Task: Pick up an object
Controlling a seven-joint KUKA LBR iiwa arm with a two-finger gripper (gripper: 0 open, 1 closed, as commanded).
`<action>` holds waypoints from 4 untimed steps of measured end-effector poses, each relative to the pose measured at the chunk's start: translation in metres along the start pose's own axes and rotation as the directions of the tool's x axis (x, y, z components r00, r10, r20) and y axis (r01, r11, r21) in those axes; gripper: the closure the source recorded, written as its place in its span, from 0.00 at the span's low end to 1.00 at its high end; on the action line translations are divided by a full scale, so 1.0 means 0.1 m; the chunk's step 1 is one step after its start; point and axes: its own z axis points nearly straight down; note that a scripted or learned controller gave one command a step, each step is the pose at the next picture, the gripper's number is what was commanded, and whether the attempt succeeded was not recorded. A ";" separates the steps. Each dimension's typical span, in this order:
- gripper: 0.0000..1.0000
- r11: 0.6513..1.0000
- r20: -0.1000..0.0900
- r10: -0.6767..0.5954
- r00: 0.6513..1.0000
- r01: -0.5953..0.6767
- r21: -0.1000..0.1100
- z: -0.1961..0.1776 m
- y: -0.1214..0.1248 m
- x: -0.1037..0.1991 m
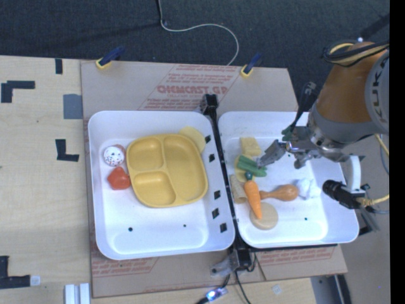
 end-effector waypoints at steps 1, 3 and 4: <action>0.00 1.000 -0.004 -0.006 1.000 0.006 0.009 0.33 -0.61 0.81; 1.00 1.000 0.001 -0.003 1.000 0.003 0.003 -0.07 -0.62 1.76; 1.00 1.000 -0.004 -0.007 1.000 0.007 -0.015 -1.36 -0.60 2.19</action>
